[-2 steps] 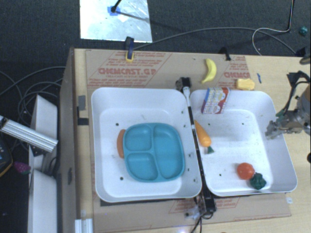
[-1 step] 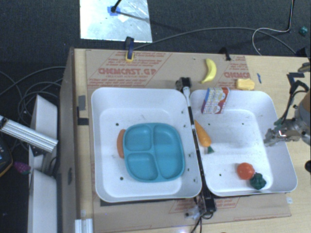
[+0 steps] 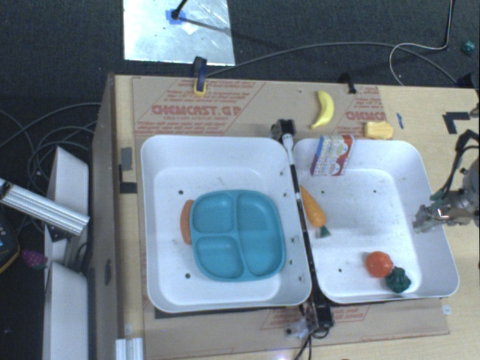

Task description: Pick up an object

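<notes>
The right bin point(image 3: 420, 163) holds an orange carrot point(image 3: 313, 208) lying against its left wall. A red and white carton point(image 3: 331, 154) leans at its back left corner. A red tomato point(image 3: 379, 262) and a green broccoli piece point(image 3: 398, 280) sit together at its front right. My gripper point(image 3: 433, 216) hangs over the right rim of this bin, up and to the right of the tomato, with nothing seen in it. The left bin point(image 3: 161, 163) carries a blue divided plate point(image 3: 238, 233) with an orange sausage point(image 3: 185, 221) at the plate's left edge.
A yellow banana point(image 3: 324, 109) and a yellow block point(image 3: 379, 130) lie on the cardboard bench top behind the right bin. A black clip point(image 3: 284, 130) sits where the two bins meet at the back. Cables run along the floor at the left.
</notes>
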`<state>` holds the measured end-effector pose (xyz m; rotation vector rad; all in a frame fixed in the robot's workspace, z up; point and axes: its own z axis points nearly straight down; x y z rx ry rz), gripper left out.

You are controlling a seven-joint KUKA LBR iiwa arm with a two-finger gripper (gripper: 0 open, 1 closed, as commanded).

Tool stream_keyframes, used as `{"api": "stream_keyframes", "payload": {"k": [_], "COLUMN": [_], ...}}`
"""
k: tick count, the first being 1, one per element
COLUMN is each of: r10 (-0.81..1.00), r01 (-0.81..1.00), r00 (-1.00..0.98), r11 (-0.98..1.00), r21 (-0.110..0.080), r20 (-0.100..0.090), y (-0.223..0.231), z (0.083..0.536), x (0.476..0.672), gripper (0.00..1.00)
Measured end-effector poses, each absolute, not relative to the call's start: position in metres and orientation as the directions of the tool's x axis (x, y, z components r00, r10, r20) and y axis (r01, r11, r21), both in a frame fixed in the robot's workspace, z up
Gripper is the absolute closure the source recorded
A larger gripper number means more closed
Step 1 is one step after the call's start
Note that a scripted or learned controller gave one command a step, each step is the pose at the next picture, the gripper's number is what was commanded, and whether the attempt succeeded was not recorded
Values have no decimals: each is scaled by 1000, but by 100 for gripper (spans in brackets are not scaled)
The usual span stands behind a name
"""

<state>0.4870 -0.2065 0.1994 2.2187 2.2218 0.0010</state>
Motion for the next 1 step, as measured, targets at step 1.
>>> {"api": "stream_keyframes", "payload": {"k": [1], "r10": [1000], "r01": [1000], "r00": [-4], "r11": [4], "r21": [4], "r20": [-2], "y": [-188], "z": [258], "x": [488], "gripper": [100]}}
